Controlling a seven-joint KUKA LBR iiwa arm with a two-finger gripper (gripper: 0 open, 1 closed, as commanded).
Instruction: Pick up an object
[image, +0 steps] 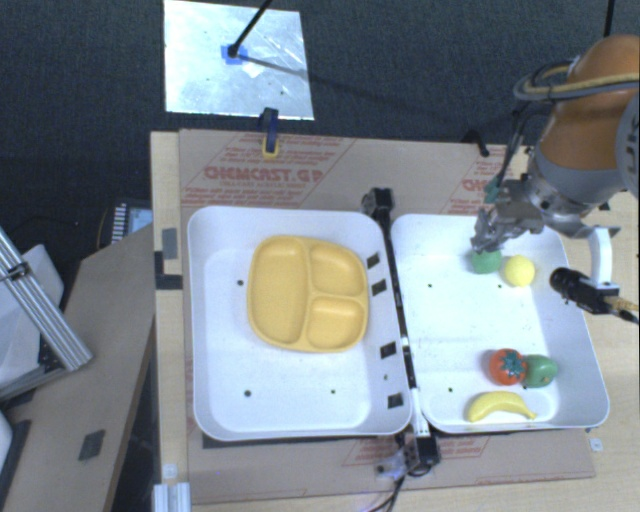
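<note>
In the right bin (450, 330) a small green object (486, 262) lies near the back, with a yellow ball (518, 271) just to its right. My gripper (491, 240) hangs directly over the green object, its tips at the object's top. Toward the front of the same bin sit a red tomato-like toy (507, 366), a green toy (541, 371) touching it, and a yellow banana (499, 406).
The left bin (215, 330) holds a yellow divided plate (305, 293). A black divider with clips (390, 300) runs between the bins. The arm's orange and grey body (590, 110) looms over the right bin's back right corner.
</note>
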